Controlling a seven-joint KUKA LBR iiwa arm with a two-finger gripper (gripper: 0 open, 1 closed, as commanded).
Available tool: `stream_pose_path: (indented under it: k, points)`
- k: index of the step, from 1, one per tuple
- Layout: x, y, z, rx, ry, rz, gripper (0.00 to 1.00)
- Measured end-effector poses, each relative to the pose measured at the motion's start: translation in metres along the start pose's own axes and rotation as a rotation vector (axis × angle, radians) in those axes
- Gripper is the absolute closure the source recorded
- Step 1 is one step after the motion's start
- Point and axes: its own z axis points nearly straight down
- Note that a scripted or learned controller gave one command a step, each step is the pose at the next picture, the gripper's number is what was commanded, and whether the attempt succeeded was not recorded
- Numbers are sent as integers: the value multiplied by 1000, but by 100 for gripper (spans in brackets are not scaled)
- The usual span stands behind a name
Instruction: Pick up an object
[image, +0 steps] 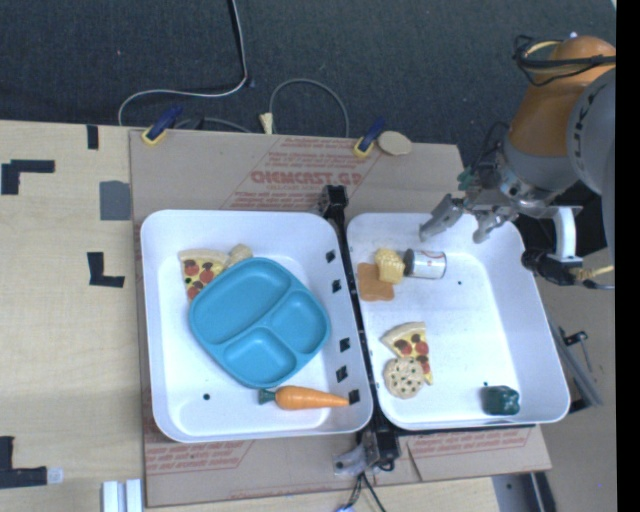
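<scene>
Two fingers of the tool (462, 220) are spread wide with nothing between them, above the right bin (530, 330) just beside the small can (427, 264), which could roll away if they bump it.

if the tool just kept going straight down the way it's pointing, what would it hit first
Most likely bare floor of the right bin, just right of the small metal can. The tool hangs over the bin's upper edge with fingers spread, pointing down. Height is hard to judge from above, so it might clip the can.
</scene>
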Motion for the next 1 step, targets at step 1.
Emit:
stream_pose_path:
  k: [1]
  points:
    - [28,26,129,-4,-2,-3,0]
